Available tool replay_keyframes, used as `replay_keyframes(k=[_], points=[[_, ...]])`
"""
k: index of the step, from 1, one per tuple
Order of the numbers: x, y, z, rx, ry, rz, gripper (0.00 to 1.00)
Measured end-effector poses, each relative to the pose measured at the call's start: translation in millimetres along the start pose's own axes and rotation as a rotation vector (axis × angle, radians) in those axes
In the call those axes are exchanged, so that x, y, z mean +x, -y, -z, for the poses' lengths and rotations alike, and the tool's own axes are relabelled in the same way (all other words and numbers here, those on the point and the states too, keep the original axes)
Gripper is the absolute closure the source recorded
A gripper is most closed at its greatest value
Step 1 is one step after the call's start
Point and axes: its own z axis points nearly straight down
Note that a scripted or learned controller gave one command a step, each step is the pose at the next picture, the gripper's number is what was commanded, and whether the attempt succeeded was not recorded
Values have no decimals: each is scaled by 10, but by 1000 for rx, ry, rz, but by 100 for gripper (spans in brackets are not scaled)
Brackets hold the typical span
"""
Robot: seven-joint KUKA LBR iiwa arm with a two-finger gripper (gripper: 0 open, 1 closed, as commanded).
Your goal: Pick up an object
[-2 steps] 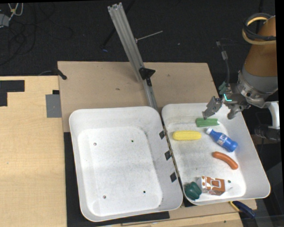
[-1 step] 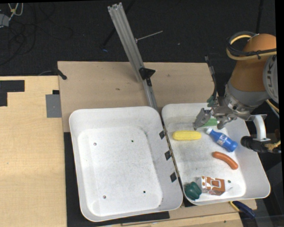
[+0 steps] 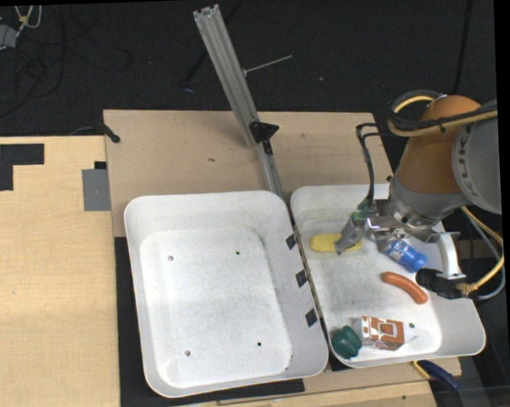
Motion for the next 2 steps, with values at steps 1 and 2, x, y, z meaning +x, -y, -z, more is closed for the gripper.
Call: replay_keyframes(k=[1, 2], points=[[11, 7, -534, -3, 1, -2, 0], [-10, 4, -408, -5, 1, -10, 100]])
